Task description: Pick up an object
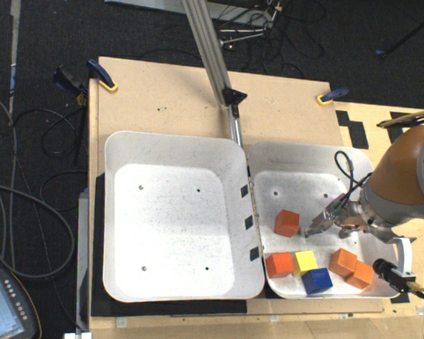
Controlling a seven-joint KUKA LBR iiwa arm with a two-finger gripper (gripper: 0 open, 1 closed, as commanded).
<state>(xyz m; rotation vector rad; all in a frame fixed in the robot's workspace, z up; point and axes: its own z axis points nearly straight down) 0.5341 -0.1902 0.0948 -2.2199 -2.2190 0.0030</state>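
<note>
On your left, the left bin [124, 196] has no blocks. In the right bin [297, 179], one orange block [287, 223] sits just left of the pincer [316, 227]. I cannot tell its grip. Nothing looks picked up yet.

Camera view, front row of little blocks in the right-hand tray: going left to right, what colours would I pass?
Orange-red cube → yellow cube → blue cube → two orange cubes huddled together, too overlapped to order. Another orange cube sits behind this row, beside the claw.
</note>
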